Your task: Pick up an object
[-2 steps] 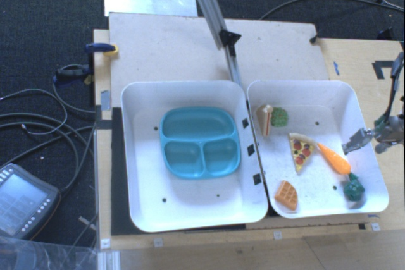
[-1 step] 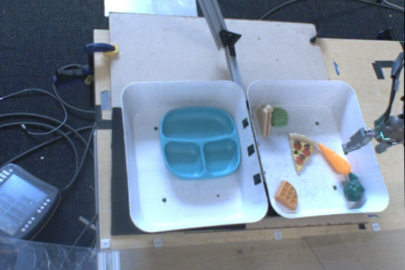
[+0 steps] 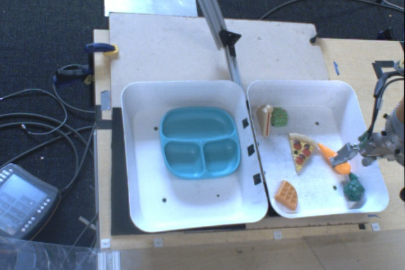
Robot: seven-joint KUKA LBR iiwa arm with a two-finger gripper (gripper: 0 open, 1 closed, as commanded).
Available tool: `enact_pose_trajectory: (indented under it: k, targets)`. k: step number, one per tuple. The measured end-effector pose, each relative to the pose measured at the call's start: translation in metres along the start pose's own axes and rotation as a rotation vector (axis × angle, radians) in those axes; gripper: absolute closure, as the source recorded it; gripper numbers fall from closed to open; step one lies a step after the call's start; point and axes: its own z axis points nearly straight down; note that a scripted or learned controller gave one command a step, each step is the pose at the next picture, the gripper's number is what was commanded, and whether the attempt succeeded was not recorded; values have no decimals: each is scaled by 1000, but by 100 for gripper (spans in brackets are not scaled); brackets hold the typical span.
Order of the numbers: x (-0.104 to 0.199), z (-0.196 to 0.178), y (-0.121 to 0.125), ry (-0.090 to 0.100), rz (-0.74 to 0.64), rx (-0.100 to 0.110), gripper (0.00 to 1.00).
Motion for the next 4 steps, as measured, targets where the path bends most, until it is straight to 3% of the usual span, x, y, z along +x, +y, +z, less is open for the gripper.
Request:
enact_pose_trajectory:
  k: [1, 2, 3, 4]
  targets:
    - [10, 57, 2, 1, 0, 1, 0]
    - [10, 91, 2, 0, 0, -2, 0]
    - [9, 78, 4, -3, 1, -8, 100]
    - [9, 35, 5, -4, -5, -10, 100]
